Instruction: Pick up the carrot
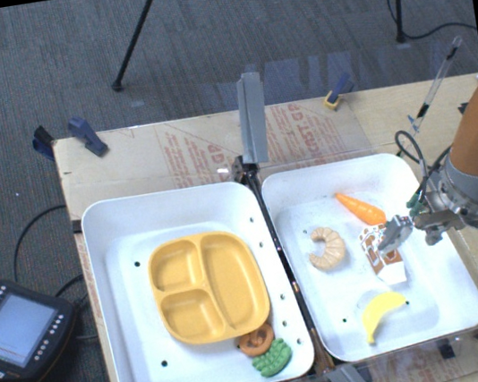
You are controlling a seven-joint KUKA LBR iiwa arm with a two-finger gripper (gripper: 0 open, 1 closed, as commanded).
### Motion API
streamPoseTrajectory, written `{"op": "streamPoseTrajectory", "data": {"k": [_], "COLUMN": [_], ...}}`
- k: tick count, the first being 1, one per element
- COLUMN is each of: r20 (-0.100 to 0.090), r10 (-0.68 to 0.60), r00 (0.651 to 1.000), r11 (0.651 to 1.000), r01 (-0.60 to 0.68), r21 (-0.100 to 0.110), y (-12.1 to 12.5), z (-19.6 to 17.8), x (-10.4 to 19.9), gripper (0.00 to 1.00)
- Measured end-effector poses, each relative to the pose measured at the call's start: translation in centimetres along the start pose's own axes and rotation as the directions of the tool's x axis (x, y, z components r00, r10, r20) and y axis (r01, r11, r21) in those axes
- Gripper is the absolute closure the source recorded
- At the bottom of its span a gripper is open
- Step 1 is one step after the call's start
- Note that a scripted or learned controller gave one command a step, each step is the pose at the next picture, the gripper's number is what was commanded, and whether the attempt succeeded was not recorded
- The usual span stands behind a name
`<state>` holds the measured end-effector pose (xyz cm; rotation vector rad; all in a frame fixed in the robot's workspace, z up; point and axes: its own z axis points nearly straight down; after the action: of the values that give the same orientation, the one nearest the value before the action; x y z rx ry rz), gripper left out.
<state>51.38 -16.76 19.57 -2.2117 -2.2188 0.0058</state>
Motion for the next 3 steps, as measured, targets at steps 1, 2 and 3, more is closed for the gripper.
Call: {"op": "streamPoseTrajectory", "data": {"k": [1,2,3], "r20": [0.0,0.001,0.003], "r10": [0.179,0.269,0.263], "r00": [0.984,0.963,0.965], "r11": [0.984,0.963,0.965], "r01": [-0.179,-0.269,-0.263], "r21": [0.004,-0.002,0.002], "y": [8.6,13.0,13.1], "z": [9.6,11.1,10.4], "x": [-2.1,-1.7,-1.6], "gripper": [0.0,0.0,1.0]}}
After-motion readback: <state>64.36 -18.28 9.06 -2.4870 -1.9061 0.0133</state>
